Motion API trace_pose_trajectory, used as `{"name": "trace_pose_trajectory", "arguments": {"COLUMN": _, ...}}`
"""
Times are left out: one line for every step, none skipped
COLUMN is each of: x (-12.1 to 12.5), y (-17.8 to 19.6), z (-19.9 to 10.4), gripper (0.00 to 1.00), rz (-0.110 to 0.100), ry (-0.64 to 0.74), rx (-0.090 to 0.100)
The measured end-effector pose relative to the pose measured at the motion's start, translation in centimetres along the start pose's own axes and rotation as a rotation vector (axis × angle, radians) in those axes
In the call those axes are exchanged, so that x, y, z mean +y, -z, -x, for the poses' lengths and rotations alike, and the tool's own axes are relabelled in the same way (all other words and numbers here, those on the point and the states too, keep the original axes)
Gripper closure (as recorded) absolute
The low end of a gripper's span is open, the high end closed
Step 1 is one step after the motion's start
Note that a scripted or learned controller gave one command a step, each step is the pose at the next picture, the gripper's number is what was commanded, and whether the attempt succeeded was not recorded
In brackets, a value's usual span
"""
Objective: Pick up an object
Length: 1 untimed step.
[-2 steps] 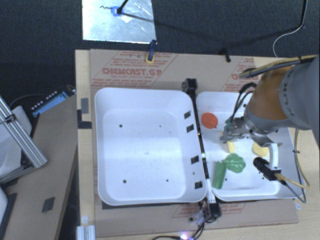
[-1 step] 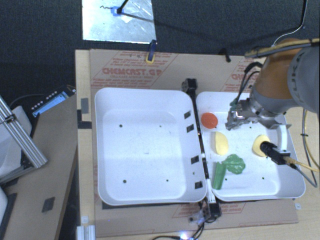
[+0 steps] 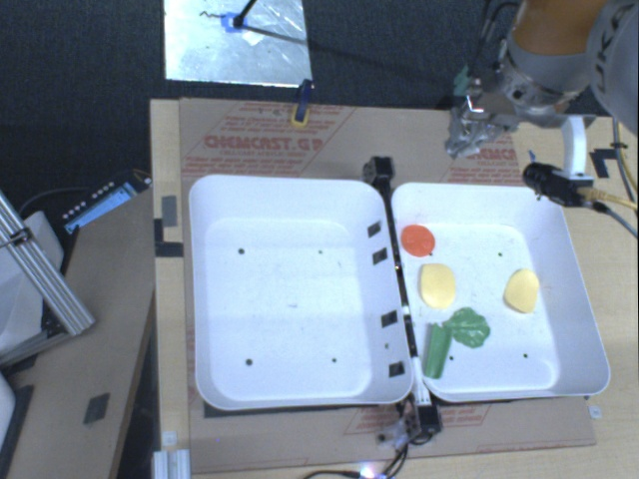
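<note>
The right bin [image 3: 569, 267] holds an orange-red disc [image 3: 417, 239] near its far left, a pale yellow piece [image 3: 436, 285] below it, and another yellow piece [image 3: 521, 290] to the right. A green leafy piece [image 3: 467, 327] and a green stick [image 3: 436, 350] lie near the front left corner. My gripper [image 3: 465, 136] hangs high above the bench, beyond the right bin's far edge, with nothing seen between its fingers.
The left bin [image 3: 290, 287] sits beside the right one, with a black divider strip [image 3: 394, 267] between them. A shiny metal sheet [image 3: 238, 26] lies at the back. A rail and a small device [image 3: 100, 203] stand at the left.
</note>
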<state>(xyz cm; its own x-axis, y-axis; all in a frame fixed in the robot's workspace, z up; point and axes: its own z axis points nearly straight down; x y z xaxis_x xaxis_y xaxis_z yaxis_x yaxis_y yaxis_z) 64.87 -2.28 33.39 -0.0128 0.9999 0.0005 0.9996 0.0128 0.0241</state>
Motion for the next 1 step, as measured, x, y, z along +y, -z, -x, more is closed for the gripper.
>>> {"name": "trace_pose_trajectory", "arguments": {"x": -6.24, "y": -0.64, "z": -4.15, "gripper": 1.0, "rz": -0.025, "ry": -0.005, "rx": 0.002}}
